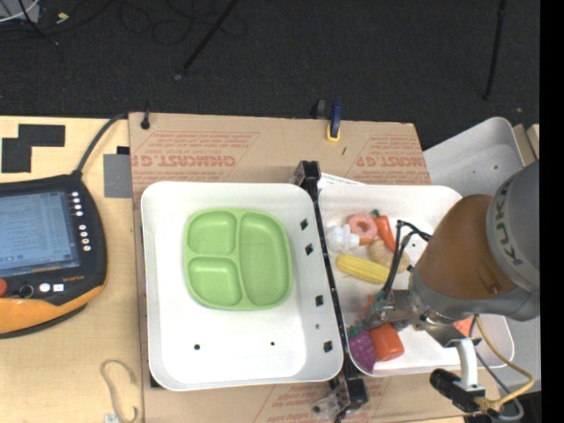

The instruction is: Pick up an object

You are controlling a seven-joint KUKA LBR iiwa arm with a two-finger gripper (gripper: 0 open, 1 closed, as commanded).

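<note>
The right bin (441, 196) holds several toy foods: a yellow corn cob (362, 268), a pink ring (360, 226), an orange-red carrot-like piece (386, 232), a white piece (339, 235) and a beige piece (381, 252). At its near left corner lie a red-orange piece (387, 343) and a purple piece (361, 348). My arm (471, 258) hangs low over the near half of this bin. The gripper (384, 309) sits just above the red-orange piece, its tips hidden among cables and the wrist.
The left bin (167, 342) holds a green three-compartment plate (238, 259). A black divider with clips (319, 271) runs between the bins. A teach pendant (44, 249) lies on the bench at the far left. Cardboard (264, 152) lies under the bins.
</note>
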